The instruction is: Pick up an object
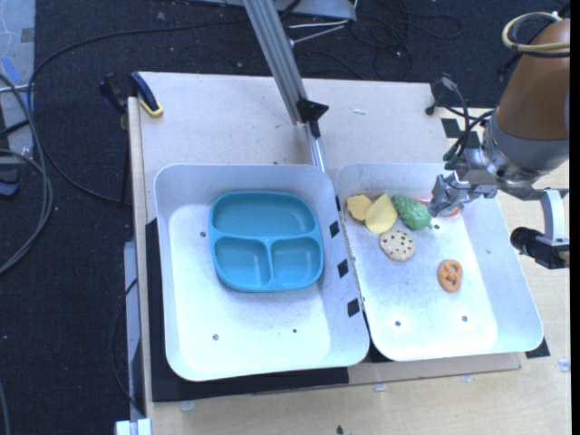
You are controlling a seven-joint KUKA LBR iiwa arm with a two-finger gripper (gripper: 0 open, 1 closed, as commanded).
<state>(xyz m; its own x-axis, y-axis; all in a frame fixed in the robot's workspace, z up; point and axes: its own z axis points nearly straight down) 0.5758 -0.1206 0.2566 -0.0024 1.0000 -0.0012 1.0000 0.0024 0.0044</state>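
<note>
In the right bin (pixel 489 324) lie a yellow piece (pixel 374 212), a green lumpy toy (pixel 413 213), a speckled cookie (pixel 397 245) and an orange pretzel (pixel 449 275). My gripper (pixel 443 202) hangs low over the bin's far side, just right of the green toy. A small red-orange object (pixel 450 210) shows at its fingertips. Whether the tips touch it is unclear from this angle.
The left bin (pixel 181 333) holds a blue divided tray (pixel 266 240). A slanted metal pole (pixel 279 53) runs down to the seam between the bins. Cables and a black clamp (pixel 447 89) sit near the back right of the bench.
</note>
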